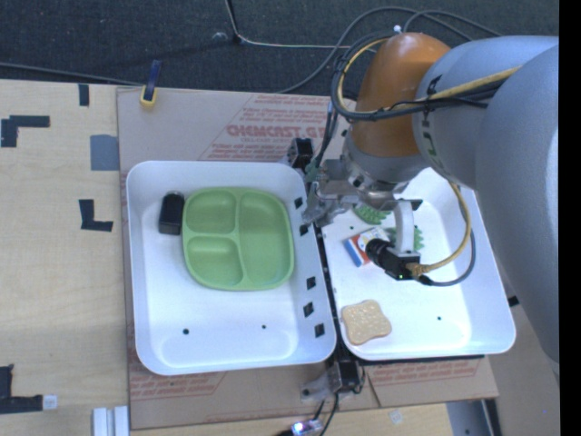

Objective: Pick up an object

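A grey robot arm with an orange band reaches in from the right over two shallow white plastic bins set side by side on a tabletop. Its end effector (363, 209) hangs over the upper left part of the right-hand bin (472, 321), close to the divider between the bins. Whether the end effector is released or clenched cannot be told from here; the wrist covers it.

The nearest things lie in that same bin. A small green ridged plastic piece (370, 214) sits almost directly beneath the end effector, partly hidden. Just below and a little to the right lies a small white packet with red and blue markings (357, 247), its long axis slanting. Farther down, well apart from the end effector, rests a flat tan cracker-shaped toy (365, 321).

To the left, across the divider, the other bin (154, 325) holds a pale green divided plastic plate (238, 238) with a small black block (171, 213) touching its far left edge.

Judged from this, the closest pick lies straight down.
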